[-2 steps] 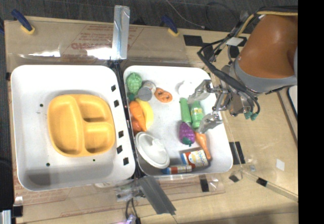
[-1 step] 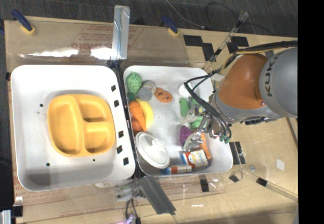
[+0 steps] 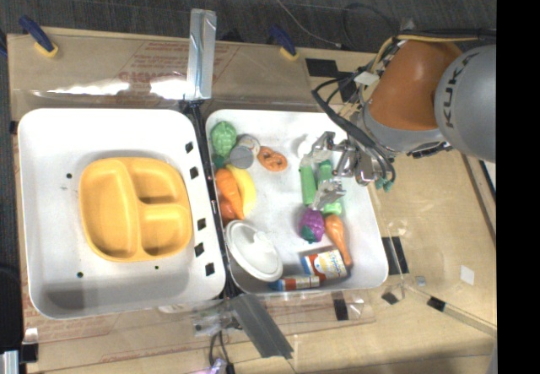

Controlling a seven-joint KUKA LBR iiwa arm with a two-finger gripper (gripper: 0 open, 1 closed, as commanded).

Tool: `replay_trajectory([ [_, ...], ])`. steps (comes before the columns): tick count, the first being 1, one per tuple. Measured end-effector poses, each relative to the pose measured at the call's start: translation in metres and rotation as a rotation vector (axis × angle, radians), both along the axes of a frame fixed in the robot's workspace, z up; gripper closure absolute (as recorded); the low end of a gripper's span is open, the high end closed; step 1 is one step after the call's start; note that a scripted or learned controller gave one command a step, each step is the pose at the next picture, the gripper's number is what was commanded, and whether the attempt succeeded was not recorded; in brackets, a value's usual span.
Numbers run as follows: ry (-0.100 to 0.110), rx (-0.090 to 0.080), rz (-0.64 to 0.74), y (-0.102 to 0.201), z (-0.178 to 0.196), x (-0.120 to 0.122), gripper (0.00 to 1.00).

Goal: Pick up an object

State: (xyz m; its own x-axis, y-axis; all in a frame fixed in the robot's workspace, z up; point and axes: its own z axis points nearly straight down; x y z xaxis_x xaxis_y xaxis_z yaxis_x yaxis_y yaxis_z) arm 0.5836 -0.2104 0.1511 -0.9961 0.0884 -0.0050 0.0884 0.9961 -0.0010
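Here the tool (image 3: 325,174) hangs low over the right bin (image 3: 371,220), beside the green stick (image 3: 308,182); whether it grips anything, I cannot tell.

Robotics lab: clamped bench (image 3: 101,60), white bins (image 3: 34,161), toy food (image 3: 224,138).

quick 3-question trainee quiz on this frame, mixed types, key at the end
1. True or false: the yellow divided tray sits in the left bin.
2. Which item lies nearest the tool? A) green cylinder B) white bowl C) green leafy vegetable
3. Fill in: the purple grapes lie beside an orange ____.

Key:
1. True
2. A
3. carrot
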Motion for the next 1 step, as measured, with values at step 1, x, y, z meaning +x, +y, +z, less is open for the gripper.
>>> replay_trajectory([
  [1,-0.012,-0.002,-0.008,0.0006,-0.0517,-0.0893,0.0],
])
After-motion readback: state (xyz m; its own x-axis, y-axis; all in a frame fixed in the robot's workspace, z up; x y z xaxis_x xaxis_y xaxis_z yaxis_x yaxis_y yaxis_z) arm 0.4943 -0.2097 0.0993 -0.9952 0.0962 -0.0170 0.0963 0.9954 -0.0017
